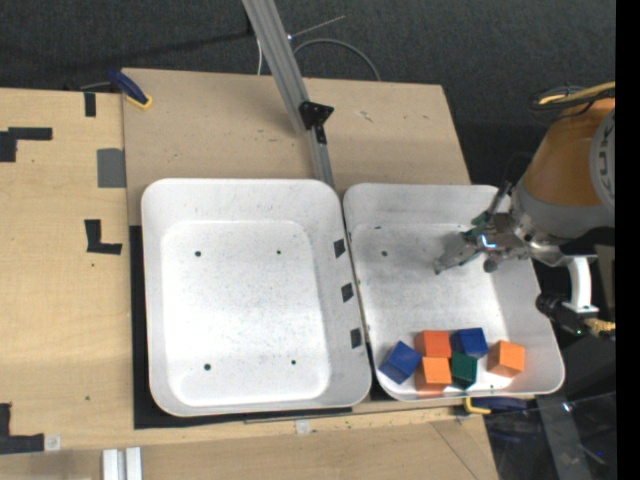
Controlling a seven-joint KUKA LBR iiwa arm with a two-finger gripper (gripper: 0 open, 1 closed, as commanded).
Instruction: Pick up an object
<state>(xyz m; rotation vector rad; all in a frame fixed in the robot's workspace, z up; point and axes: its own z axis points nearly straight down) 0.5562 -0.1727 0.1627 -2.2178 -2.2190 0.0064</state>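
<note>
Pincer (452, 259): over the right bin (400, 218), upper half, pointing left from the arm (570, 183); whether it is apart or together cannot be told.

Blocks, 6, small painted cubes, clustered at the right bin's lower edge, well below the pincer and apart from it:
- blue block (400, 360), tilted, lower left of the pincer;
- orange block (434, 343);
- orange block (435, 370), touching the one above;
- blue block (469, 342);
- green block (463, 368);
- orange block (508, 357), lower right.

Left bin (160, 208): on the worktop (200, 118), left of the pincer.
</note>
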